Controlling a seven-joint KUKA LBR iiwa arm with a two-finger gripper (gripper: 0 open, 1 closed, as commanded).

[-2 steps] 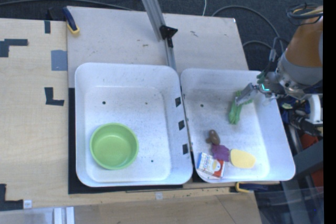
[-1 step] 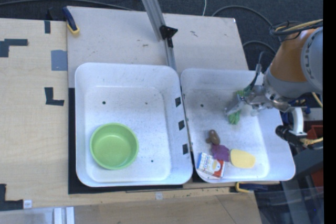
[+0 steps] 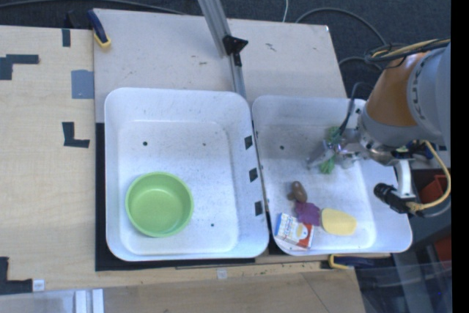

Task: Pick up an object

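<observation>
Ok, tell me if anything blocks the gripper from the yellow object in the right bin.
Nothing visible does. The gripper sits above bare bin floor, and the yellow object lies uncovered near the front wall, a purple piece beside it.

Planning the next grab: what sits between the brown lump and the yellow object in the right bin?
In the camera view, a purple piece lies between the brown lump and the yellow object.

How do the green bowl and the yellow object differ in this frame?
The green bowl lies in the left bin; the yellow object lies in the right bin. The bowl looks clearly larger. The bowl sits alone, while the yellow object has a purple item and a small carton beside it. Both rest near their bins' front edges.
</observation>
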